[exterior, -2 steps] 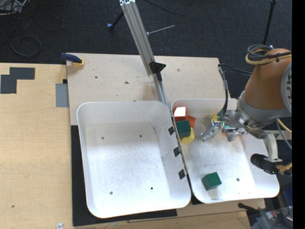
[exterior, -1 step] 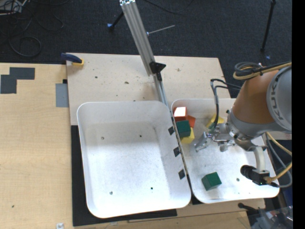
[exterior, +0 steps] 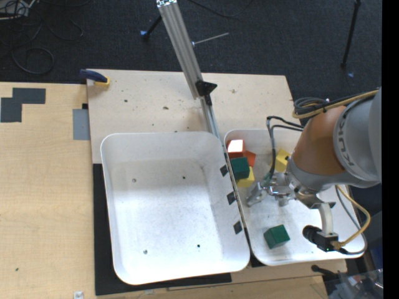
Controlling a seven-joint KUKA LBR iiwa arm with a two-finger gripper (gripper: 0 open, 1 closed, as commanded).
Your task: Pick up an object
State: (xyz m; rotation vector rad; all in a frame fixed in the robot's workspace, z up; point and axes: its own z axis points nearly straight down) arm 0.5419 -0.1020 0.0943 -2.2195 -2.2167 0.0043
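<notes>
Reaching in from the right, the grey arm [exterior: 349,148] with its orange band hangs over the right bin [exterior: 299,257], its gripper [exterior: 259,194] lowered near the bin's left wall; whether the fingers are apart or together cannot be told from this angle. Nearest the camera in that bin, a green block [exterior: 276,236] lies alone on the white floor, close to the gripper but apart from it. Farther back, a cluster sits against the left wall: a yellow block [exterior: 244,175] with a dark green block [exterior: 239,166] touching it, then an orange block [exterior: 250,157] and a pale, brightly lit cube [exterior: 235,146] at the far end. Another yellow block [exterior: 282,161] rests just beside the arm's orange band. The left bin [exterior: 124,242] is larger, its floor marked by a few dark specks. Beyond both bins, a slanted aluminium post [exterior: 182,42] rises from the wooden bench [exterior: 156,98].
</notes>
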